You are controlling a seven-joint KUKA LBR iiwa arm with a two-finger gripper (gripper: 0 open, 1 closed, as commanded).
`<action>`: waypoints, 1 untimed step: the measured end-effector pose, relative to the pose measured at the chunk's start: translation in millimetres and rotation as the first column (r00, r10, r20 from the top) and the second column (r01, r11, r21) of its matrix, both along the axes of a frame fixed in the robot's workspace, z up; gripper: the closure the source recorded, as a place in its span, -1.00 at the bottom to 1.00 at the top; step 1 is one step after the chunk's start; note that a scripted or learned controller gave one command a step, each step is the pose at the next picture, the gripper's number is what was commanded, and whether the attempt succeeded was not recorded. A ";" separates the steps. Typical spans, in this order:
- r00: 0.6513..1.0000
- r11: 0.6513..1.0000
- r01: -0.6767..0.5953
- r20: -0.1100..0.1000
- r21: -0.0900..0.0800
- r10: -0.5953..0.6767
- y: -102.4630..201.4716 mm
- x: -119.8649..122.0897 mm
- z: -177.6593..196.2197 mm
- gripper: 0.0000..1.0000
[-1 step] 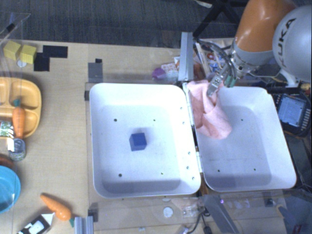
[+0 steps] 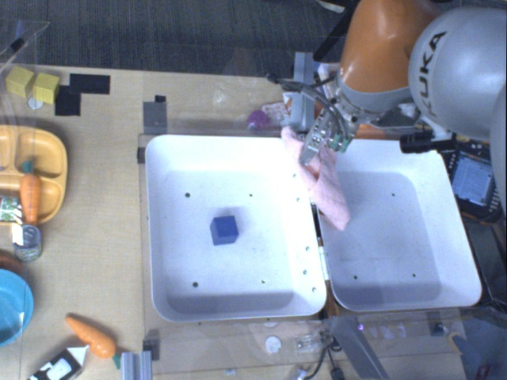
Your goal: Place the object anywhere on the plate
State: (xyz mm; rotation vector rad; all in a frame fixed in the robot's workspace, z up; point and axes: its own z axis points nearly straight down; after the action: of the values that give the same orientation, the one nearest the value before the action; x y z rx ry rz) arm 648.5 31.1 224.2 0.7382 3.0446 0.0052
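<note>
A pink cloth (image 2: 330,190) hangs limp from my gripper (image 2: 314,150), over the seam between the two bins. The fingers are shut on the cloth's top end, and its lower end trails down toward the right bin's left wall. A small blue cube (image 2: 224,229) sits on the floor of the left bin (image 2: 238,172), well left of the gripper. A yellow divided plate (image 2: 46,150) rests on the bench at the far left, and part of a blue plate (image 2: 9,305) shows at the lower left corner.
The right bin (image 2: 404,236) lies below the arm. A carrot (image 2: 29,198) lies on the yellow plate, and another carrot (image 2: 93,336) lies on the bench at lower left. Yellow blocks (image 2: 33,86) stand at top left. A purple object (image 2: 259,119) sits behind the bins.
</note>
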 end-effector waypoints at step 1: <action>0.995 0.995 -0.105 -0.001 0.000 0.105 60.2 -26.4 -37.8 1.00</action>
State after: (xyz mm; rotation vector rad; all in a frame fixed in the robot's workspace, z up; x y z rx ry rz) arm 622.2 91.4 186.4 0.5781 3.0803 0.0056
